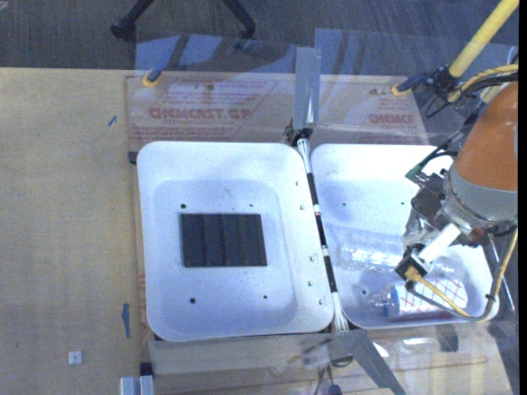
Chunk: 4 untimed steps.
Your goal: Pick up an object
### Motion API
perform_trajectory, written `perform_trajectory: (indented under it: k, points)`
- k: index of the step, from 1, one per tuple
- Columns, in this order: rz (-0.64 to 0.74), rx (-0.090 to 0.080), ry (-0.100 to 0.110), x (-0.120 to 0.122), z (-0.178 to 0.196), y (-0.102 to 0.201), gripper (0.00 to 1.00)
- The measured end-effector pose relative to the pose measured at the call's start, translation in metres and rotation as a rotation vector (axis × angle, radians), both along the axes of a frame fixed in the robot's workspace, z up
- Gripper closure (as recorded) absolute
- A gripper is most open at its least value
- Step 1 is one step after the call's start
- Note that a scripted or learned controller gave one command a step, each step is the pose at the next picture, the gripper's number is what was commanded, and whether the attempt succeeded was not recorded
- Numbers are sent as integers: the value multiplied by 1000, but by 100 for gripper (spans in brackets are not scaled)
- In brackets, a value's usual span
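A dark ribbed rectangular pad (223, 239) lies flat in the middle of the left bin (165, 171). In the right bin (354, 171), a clear plastic bottle (369, 258) lies on its side. Closer to the front wall is a second clear bottle with a blue cap (384, 304). A red-and-white checked item (440, 290) rests at the bin's front right. My gripper (425, 235) hangs over the right half of the right bin, just right of the first bottle. The wrist hides what is below it.
The grey arm with its orange band (494, 138) enters from the right over the right bin's far corner. A metal divider (317, 220) runs between the two bins. Clear panels with red lettering (202, 109) stand behind them.
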<state>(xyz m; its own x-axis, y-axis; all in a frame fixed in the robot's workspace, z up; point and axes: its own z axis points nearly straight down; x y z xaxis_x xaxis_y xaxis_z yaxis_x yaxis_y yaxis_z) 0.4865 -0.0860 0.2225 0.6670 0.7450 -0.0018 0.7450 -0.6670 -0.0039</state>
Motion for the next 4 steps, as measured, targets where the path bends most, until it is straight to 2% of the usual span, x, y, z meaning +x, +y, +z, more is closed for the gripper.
perform_trajectory:
  k: [1,2,3,4]
  points:
    - [406,-3,-6,-2,44,-101,100]
    - [226,-1,-3,42,78,4,100]
    - [579,2,-2,-7,31,-43,100]
    - [579,1,-2,-7,31,-43,0]
